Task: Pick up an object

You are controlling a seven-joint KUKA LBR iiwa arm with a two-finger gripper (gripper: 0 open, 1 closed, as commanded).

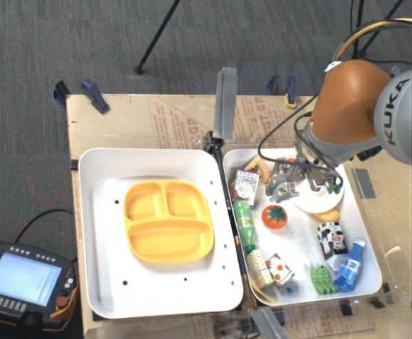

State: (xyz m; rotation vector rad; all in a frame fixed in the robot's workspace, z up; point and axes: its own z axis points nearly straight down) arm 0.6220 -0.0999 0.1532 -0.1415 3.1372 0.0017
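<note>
Objects for the pick all sit in the right shallow white plastic bin, under and around the tool; no single target is evident. Tool state: cannot tell, the metal parts blur into the clutter, and nothing is visibly held.

Risks, my read:
- Tool hangs over the crowded upper part of the bin. A descent here could land between items and close on air, or wedge against two at once.
- Round white disc-like plate, just right of the tool: flat and smooth, likely too wide and low to pinch; it could slide or tip.
- Green plastic bottle, lying below-left of the tool against the bin wall: round body, may roll out of a pinch; the wall blocks one side.
- Small printed carton, just left of the tool, leans at the divider: thin card, could crush or skid.
- Red tomato-like round toy, just below the tool: glossy and curved, an off-centre pinch would squirt it away.
- Black-and-white cow-patterned box, blue plastic bottle and green ridged toy lie further below-right, better spaced, so easier picks.

Yellow moulded plastic divided tray sits alone in the left white bin, well left of the tool: shallow, wide, hard to grip.
</note>
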